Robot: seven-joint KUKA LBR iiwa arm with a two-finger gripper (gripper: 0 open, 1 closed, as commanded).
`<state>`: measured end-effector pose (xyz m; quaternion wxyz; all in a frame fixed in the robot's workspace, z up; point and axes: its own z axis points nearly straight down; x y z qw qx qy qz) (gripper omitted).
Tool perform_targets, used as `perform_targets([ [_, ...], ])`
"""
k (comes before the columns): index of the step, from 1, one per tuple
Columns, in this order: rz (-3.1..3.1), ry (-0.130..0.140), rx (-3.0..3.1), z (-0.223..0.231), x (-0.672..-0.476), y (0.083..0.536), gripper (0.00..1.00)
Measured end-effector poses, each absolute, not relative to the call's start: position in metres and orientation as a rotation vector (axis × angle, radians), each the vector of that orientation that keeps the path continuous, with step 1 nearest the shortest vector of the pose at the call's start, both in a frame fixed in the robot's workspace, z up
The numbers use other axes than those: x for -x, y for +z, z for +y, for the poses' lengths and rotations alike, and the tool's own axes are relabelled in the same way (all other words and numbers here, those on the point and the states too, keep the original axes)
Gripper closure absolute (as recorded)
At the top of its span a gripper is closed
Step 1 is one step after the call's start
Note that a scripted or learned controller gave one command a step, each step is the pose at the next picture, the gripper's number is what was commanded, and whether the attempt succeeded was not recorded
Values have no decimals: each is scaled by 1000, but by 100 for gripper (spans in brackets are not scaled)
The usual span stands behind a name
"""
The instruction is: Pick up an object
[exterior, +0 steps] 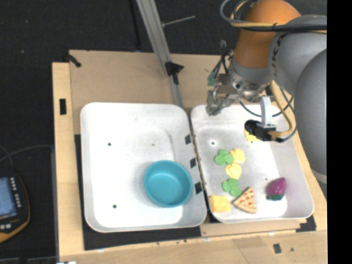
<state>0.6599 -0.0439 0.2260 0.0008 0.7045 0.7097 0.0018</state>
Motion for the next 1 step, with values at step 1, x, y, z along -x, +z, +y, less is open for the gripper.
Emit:
perform_targets([
  [1, 2224, 1, -2218, 15, -670, 232, 100],
])
